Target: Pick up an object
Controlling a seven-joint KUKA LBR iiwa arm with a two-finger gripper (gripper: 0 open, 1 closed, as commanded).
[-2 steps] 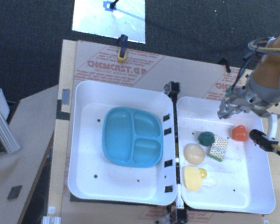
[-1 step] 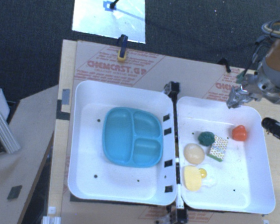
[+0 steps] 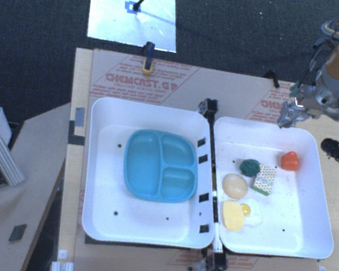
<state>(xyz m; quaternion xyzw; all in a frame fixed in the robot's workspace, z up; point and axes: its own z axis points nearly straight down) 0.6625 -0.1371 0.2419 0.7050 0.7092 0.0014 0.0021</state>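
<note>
Gripper (image 3: 287,117) hung over the far edge of the right bin (image 3: 313,235), and I could not tell how it was set from up here. It held nothing that I could see. The closest toy to it was the red toy (image 3: 289,160), near the far right of that bin, so I guessed it was the easy pick. A bit left sat the green ball (image 3: 250,167), touching the checked block (image 3: 264,179). Nearer lay the pale egg (image 3: 234,185) and the yellow toy (image 3: 233,215). The left bin (image 3: 95,215) held a blue tray (image 3: 158,165), maybe a spot for toys later.
</note>
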